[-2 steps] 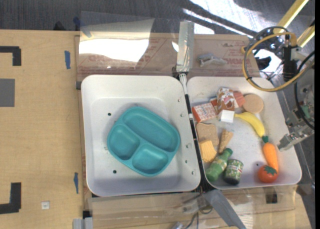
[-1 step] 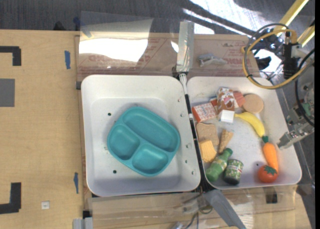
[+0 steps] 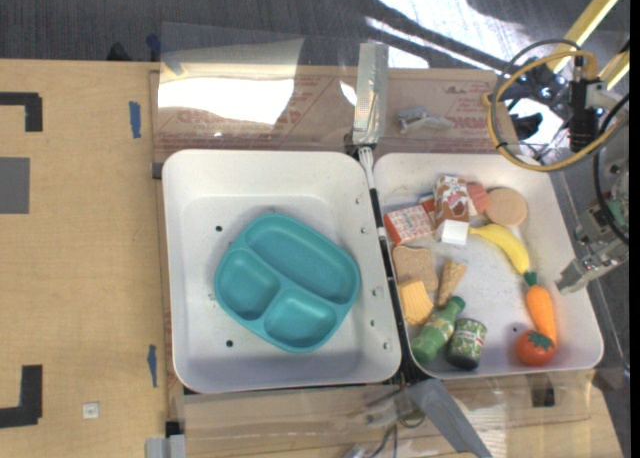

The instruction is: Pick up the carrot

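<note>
Tomato (image 3: 535, 347) touches carrot (image 3: 541, 311); pincer (image 3: 585, 271) half cut off, its state unclear

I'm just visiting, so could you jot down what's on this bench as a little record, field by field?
left bin: holds a teal divided tray
right bin: holds toy food
carrot: near the right bin's right wall, between banana and tomato
other items: green bottle, dark can, red box
gripper: at the right bin's right edge, beside the carrot, holding nothing
</note>
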`<action>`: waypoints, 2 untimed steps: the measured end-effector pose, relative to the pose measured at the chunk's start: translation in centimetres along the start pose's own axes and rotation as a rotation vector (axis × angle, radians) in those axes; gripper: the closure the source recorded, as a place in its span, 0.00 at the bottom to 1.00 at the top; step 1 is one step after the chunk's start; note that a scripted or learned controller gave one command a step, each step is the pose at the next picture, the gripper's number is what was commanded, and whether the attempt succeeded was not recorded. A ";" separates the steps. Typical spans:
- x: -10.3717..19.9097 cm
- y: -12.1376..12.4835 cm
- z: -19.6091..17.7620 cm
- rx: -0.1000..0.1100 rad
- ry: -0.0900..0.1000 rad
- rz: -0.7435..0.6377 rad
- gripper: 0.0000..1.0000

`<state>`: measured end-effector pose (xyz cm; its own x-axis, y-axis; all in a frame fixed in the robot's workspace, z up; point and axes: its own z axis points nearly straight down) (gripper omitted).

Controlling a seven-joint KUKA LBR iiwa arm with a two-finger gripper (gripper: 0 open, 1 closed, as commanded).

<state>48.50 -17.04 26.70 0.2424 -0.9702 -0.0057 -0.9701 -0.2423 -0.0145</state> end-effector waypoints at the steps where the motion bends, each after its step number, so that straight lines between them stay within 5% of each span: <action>1: -0.1 -0.2 -1.0 0.005 -0.003 0.002 1.00; 2: -0.2 -0.4 -2.0 0.010 -0.005 0.004 1.00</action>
<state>48.84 -16.75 28.68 0.2384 -0.9711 -0.0104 -0.9709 -0.2381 -0.0241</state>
